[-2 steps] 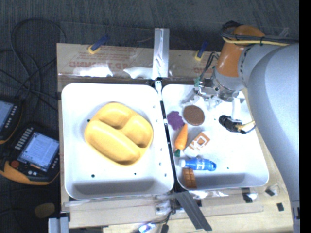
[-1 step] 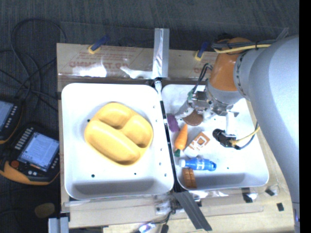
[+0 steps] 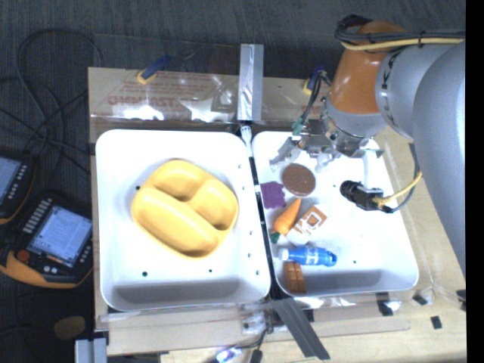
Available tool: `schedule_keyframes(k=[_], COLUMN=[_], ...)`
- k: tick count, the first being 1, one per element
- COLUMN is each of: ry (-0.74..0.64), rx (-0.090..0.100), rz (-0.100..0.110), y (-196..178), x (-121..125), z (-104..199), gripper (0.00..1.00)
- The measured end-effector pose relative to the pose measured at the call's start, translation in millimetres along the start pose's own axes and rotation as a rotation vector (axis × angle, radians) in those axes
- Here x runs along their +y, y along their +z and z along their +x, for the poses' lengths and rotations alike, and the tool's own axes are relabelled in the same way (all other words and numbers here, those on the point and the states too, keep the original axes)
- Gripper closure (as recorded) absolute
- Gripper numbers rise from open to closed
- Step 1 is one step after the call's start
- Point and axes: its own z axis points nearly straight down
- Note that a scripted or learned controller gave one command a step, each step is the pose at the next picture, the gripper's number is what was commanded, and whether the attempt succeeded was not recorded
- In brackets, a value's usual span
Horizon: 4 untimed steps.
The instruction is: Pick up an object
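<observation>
Dark carpet surrounds your bench [image 3: 439, 293], w/ cables and a teach pendant [image 3: 47, 237] on the floor at far left. Left bin [image 3: 113, 278] holds one big yellow loaf-shaped thing [image 3: 185, 206], roughly centred. A clear taped plastic sheet [image 3: 174, 97] lies behind the bins.

Right bin [image 3: 378, 263]: purple piece [image 3: 271, 195] by the dividing wall, orange carrot [image 3: 287, 216] just beside it, brown disc [image 3: 299, 178] above the carrot, small orange-white box [image 3: 310, 221] touching the carrot's right, blue-white bottle [image 3: 310, 257] below, brown block [image 3: 294, 277] at the front wall.

Gripper [image 3: 311, 151] hangs over the bin's back end, just above the brown disc. You've got fingers spread apart, nothing between them.
</observation>
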Motion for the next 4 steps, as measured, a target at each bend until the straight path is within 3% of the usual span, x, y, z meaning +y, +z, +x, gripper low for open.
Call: schedule_keyframes(k=[1, 2, 3, 4], ry=[-0.123, -0.192, -0.243, -0.243], rx=[-0.003, -0.005, -0.004, -0.004], rz=[0.001, -0.016, -0.016, -0.019], y=[59, 92, 92, 83], x=[6, -22, -80, -79], z=[-50, -47, -49, -49], gripper=[0.0, 0.0, 0.0, 1.0])
